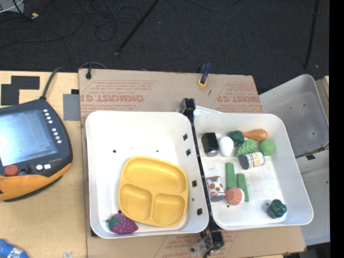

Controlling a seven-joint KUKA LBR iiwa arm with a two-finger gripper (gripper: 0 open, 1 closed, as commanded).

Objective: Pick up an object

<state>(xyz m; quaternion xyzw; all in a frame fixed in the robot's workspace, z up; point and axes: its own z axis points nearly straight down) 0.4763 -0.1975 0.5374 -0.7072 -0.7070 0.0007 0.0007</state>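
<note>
Single fixed cam, mounted above the bench, looking down at a slant toward 12 o'clock. Mid-range: both bins fit whole, left bin and right bin near frame centre. Cardboard sheet under them. Pendant at 9 o'clock, partly cropped. Dark floor with cables at 12, probably well below bench level.

Tray in left bin; toys in right bin
</note>
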